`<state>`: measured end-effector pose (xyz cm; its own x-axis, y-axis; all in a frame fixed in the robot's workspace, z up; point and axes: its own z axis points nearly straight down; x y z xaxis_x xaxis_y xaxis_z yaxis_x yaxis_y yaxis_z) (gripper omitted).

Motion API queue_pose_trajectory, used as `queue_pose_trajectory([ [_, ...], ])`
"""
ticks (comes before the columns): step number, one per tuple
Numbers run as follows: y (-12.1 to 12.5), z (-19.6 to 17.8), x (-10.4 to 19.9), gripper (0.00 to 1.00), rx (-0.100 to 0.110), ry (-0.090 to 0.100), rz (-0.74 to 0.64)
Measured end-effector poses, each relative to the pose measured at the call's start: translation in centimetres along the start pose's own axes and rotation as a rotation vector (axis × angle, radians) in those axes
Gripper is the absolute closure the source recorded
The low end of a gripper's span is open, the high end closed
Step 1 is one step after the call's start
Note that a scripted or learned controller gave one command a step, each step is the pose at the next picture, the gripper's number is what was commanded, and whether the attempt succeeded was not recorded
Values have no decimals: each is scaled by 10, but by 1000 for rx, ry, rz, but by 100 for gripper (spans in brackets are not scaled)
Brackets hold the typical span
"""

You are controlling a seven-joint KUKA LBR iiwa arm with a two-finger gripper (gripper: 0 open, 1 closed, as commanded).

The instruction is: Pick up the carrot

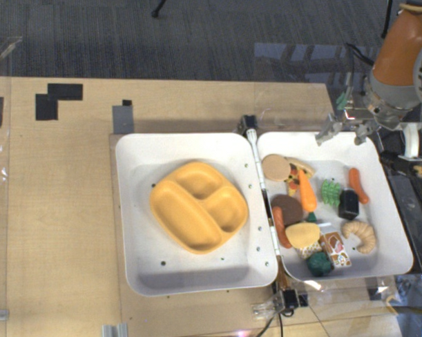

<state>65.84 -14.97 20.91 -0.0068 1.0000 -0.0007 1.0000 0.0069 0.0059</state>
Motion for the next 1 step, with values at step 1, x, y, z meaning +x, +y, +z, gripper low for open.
queue_pose_trajectory([
  [1,-58,121,6,0,-4,0,83],
])
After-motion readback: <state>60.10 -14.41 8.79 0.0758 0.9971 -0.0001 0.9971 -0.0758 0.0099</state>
